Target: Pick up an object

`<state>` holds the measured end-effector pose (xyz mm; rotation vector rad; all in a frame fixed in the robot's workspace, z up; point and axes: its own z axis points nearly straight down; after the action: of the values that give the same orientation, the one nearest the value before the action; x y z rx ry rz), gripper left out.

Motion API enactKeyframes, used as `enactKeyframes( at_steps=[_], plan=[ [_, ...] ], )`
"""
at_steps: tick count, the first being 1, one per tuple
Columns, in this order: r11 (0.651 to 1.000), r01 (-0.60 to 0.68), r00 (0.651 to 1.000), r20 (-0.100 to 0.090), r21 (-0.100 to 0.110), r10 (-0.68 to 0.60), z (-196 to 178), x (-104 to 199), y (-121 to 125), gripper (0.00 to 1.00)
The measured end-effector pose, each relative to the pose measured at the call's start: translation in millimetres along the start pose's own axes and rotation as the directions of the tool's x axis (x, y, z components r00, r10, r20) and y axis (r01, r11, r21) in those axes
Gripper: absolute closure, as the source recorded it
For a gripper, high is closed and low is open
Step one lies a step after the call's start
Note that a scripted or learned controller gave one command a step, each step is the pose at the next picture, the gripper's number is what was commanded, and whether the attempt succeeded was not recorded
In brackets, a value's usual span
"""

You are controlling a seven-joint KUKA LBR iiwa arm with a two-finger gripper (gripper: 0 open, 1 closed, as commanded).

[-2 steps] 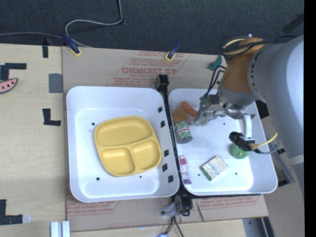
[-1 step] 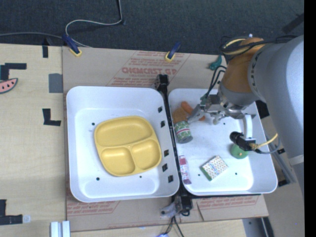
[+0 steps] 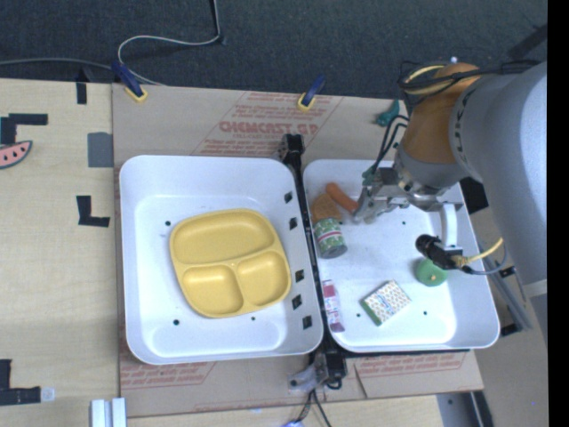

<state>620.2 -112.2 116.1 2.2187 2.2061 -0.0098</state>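
Observation:
My gripper [image 3: 366, 210] hangs low over the upper left part of the right bin [image 3: 462, 327], reaching in from the right. Just to its left lies an orange carrot-like piece [image 3: 340, 197] beside a brownish item [image 3: 322, 208]. A small green-labelled can [image 3: 330, 237] stands below them near the bin's left wall. A patterned small box [image 3: 386, 302] lies toward the front, a green round object [image 3: 432, 272] sits at the right, and a pink-and-white packet [image 3: 331, 304] lies along the left wall. Nothing shows between the fingers.
The left bin [image 3: 147, 327] holds a yellow divided plate [image 3: 231, 261]. A black divider with clips [image 3: 299, 238] runs between the bins. The arm's grey body and orange band [image 3: 436, 123] cover the right bin's upper right. Cables trail at the back.

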Motion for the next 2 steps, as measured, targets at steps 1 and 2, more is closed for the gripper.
enactKeyframes(
  at_steps=[1,2],
  plan=[
    [1.000,0.000,1.000,0.000,0.000,0.000,0.1,0.0,-0.1,0.00],
    [1.000,0.006,1.000,-0.010,0.004,-0.006,30.2,16.4,4.6,0.00]
  ],
)
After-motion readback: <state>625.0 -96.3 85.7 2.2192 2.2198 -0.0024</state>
